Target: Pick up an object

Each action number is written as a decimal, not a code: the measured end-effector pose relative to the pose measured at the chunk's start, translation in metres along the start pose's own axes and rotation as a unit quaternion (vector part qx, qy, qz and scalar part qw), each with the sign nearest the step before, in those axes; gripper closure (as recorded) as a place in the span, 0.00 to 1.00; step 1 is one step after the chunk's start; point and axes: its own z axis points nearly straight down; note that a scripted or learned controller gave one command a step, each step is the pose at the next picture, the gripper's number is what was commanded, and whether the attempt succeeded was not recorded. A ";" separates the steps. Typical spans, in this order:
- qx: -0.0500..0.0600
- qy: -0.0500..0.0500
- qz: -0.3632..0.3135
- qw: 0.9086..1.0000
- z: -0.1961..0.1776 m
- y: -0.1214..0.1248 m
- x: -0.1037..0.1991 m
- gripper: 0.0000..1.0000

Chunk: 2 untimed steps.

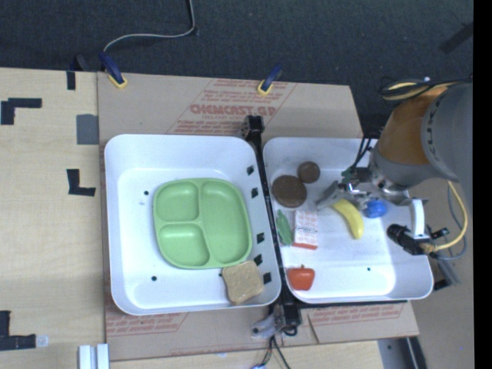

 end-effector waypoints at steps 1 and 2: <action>-0.001 -0.002 0.000 1.000 -0.010 0.000 -0.001 1.00; 0.001 0.000 0.000 1.000 -0.115 -0.017 0.089 1.00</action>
